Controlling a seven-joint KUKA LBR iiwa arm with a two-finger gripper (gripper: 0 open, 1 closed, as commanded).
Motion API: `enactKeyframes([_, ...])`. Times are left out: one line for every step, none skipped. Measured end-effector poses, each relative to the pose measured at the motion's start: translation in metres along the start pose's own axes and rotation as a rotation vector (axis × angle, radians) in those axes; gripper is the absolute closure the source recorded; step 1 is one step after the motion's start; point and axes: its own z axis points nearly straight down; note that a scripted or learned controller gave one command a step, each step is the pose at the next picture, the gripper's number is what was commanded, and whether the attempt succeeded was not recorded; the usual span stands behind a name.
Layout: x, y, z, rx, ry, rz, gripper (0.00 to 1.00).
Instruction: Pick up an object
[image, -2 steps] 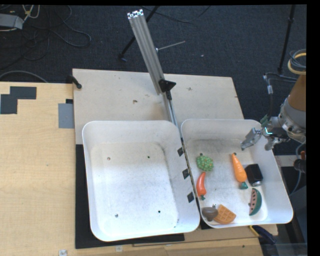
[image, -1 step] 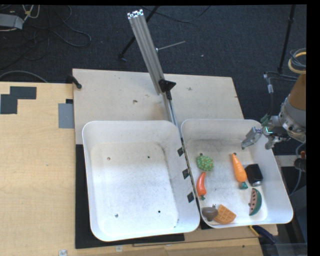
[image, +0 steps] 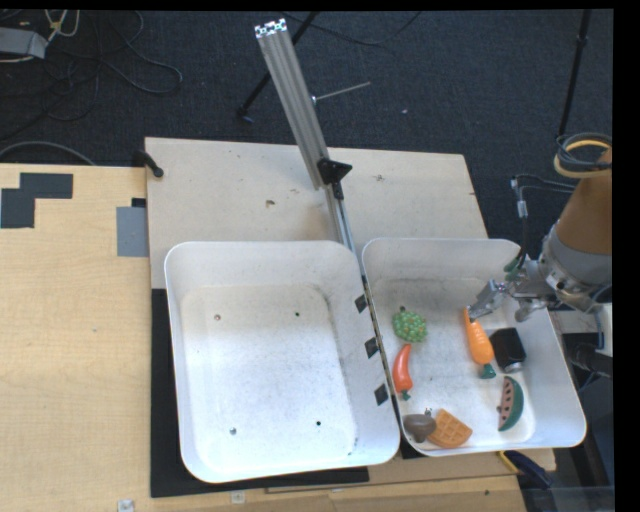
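Dark carpet floor, pale wood bench (image: 80, 330), two shallow white bins. Two-finger gripper (image: 500, 295) poised over right bin (image: 440, 262), nothing seen between fingers; spread state cannot be told. Step judged: approach before grasp. Orange plastic carrot (image: 479, 341) just below gripper, long axis near-vertical in view, green end farthest from gripper. Descent, alignment across carrot judged needed.

Dark carpet floor (image: 450, 80), trailing cables (image: 120, 45), pale wooden bench (image: 70, 350).
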Motion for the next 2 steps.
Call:
enactKeyframes([0.001,-0.001,0.054,0.0,0.0,0.0,0.0])
enactKeyframes([0.0,0.0,0.041,-0.004,-0.002,0.003,1.0])
